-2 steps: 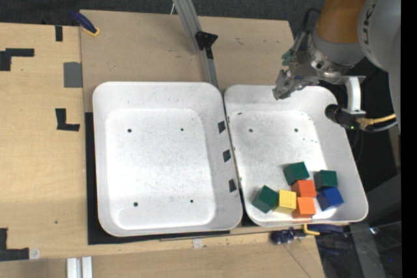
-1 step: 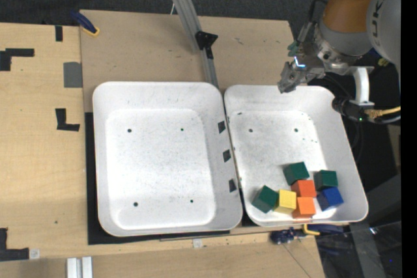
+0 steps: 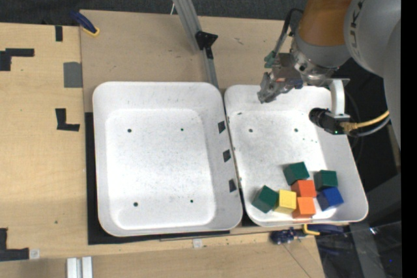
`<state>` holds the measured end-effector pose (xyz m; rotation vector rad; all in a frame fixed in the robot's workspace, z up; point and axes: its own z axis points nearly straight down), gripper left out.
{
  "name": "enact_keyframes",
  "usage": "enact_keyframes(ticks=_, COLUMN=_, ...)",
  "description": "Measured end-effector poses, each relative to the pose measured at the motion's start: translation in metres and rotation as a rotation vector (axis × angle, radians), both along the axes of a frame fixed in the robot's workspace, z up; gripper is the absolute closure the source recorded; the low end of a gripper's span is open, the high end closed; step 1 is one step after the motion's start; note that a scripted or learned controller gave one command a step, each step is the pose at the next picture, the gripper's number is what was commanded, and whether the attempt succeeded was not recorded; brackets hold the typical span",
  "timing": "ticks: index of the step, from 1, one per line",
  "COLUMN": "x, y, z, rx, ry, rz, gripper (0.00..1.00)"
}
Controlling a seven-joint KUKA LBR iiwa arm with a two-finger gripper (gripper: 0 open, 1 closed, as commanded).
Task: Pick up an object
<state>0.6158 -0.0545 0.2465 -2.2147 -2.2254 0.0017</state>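
Several small blocks lie clustered in the near right corner of the right bin (image 3: 260, 140): a dark green block (image 3: 296, 172), another green one (image 3: 265, 198), a third green one (image 3: 325, 178), a yellow block (image 3: 287, 199), an orange block (image 3: 304, 188) with a second orange one (image 3: 305, 206) below it, and a blue block (image 3: 331, 197). My gripper (image 3: 270, 93) hangs over the far edge of the right bin, well away from the blocks. Its fingers point down and sit close together with nothing visible between them.
The left bin (image 3: 159, 156) sits beside the right one. A slanted metal pole (image 3: 186, 0) with a black clamp (image 3: 206, 40) rises behind the bins. A blue clip (image 3: 290, 236) lies at the bench's front edge. Black tape marks dot the left bench.
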Motion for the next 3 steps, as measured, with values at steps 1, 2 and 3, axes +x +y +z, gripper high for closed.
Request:
enact_keyframes(ticks=1, x=-0.016, y=0.044, z=0.004, rx=0.001, ry=0.0, rz=0.001, gripper=1.0)
enact_keyframes(ticks=2, x=-0.03, y=0.106, z=-0.006, rx=0.001, ry=0.001, rz=0.003, gripper=1.0)
enact_keyframes(ticks=3, x=-0.047, y=0.154, z=-0.02, rx=0.0, ry=0.002, rz=0.001, gripper=1.0)
